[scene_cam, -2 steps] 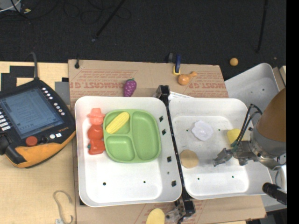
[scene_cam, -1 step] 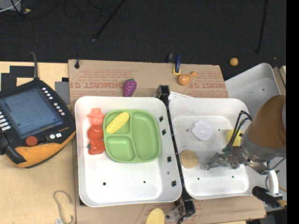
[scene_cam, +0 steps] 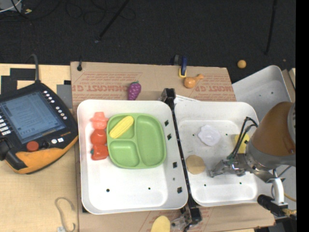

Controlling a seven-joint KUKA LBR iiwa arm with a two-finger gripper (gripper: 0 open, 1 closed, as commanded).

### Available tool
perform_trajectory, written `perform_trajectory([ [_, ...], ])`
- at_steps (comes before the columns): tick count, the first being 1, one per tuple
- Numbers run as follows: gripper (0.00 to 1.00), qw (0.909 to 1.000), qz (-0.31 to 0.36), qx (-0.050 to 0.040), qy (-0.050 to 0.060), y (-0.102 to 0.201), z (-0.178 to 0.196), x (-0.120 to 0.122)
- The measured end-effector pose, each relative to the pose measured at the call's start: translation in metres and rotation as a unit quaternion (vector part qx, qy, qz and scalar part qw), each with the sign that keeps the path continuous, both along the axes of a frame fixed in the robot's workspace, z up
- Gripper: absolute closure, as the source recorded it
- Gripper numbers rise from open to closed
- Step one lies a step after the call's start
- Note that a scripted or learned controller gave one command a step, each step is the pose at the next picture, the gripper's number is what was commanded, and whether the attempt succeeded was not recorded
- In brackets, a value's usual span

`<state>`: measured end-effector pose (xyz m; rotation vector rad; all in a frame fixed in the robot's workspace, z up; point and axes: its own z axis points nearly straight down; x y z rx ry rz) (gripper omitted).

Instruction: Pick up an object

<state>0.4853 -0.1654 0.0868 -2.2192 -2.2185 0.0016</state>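
Low over the right bin (scene_cam: 251,111), the gripper (scene_cam: 218,169) reaches toward a tan disc (scene_cam: 195,164) just beside it, presumably the pick target, though its jaws' state I cannot tell.

Left bin (scene_cam: 91,187): upper half taken up by green tray (scene_cam: 136,140) with corn (scene_cam: 120,126) in one compartment, red toy (scene_cam: 99,137) touching its left edge; lower half bare, open to a reach. Right bin (scene_cam: 219,190): arm (scene_cam: 273,139) over right side, gripper (scene_cam: 218,170) low near centre, tan disc (scene_cam: 195,164) just left of it, clear lid (scene_cam: 209,135) above, yellow piece (scene_cam: 241,141) partly hidden behind the arm. Bare floor along front and upper left. Black divider (scene_cam: 177,149) between bins.
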Motion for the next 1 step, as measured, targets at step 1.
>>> perform_trajectory([
  [1, 1.0, 1.0, -0.004, -0.0002, -0.001, -0.0025, 0.0115, 0.0001],
])
